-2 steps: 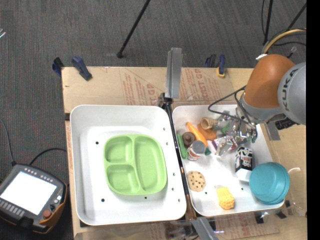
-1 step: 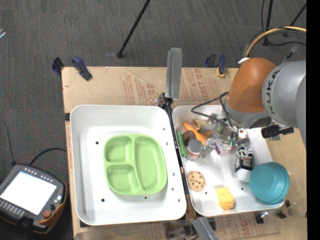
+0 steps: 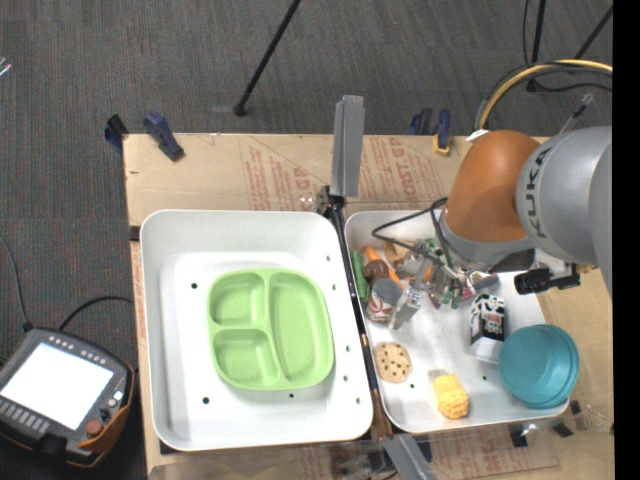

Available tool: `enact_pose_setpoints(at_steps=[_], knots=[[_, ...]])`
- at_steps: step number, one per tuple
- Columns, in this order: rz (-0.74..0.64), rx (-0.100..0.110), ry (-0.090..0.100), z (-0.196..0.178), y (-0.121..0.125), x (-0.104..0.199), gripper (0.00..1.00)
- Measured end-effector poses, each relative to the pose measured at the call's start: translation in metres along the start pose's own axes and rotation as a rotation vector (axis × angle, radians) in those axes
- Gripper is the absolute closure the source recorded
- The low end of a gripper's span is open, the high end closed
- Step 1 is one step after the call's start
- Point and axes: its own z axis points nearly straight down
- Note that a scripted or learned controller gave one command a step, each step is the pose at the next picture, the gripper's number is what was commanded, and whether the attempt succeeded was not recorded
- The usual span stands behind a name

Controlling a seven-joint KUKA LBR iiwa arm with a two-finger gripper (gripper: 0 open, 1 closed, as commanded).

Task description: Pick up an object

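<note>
Objects for picking: several small items lie in the right bin (image 3: 420, 423), which sits just beside the left bin (image 3: 165, 368) on the cardboard-covered surface (image 3: 230, 168). Item one, a round cookie (image 3: 393, 362) with dark chips, flat on the bin floor near the left wall. Item two, a yellow corn cob piece (image 3: 452, 396), near the front edge, apart from the cookie. Item three, a teal bowl (image 3: 539, 365), in the front right corner. Item four, a small black-and-white cow-patterned carton (image 3: 487, 323), standing just beside the bowl, on its upper left. Item five, a small can (image 3: 381, 304) with a grey top, near the left wall, above the cookie. Item six, orange and green pieces (image 3: 372, 265), clustered at the back left of the bin, too small to identify. Left bin: holds one light green divided plate (image 3: 270, 330) with three compartments, lying flat in the middle. Arm (image 3: 560, 193): grey with orange band, reaches over the right bin from the right. Pincer (image 3: 412, 303): low over the bin, close beside the can; whether it is apart or together cannot be told. Off the surface: a handheld control pendant (image 3: 60, 393) on the floor at lower left.
</note>
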Motion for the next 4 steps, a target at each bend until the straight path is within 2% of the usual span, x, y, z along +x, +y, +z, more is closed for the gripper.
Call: enact_pose_setpoints(at_steps=[1,2,3,4], knots=[[0.197,0.000,0.001,0.000,0.013,-0.008,0.00],[0.291,-0.001,-0.001,-0.001,-0.022,-0.024,0.00],[0.393,0.001,0.003,0.001,0.011,-0.004,0.00],[0.400,0.001,0.002,0.000,0.004,0.014,0.00]])
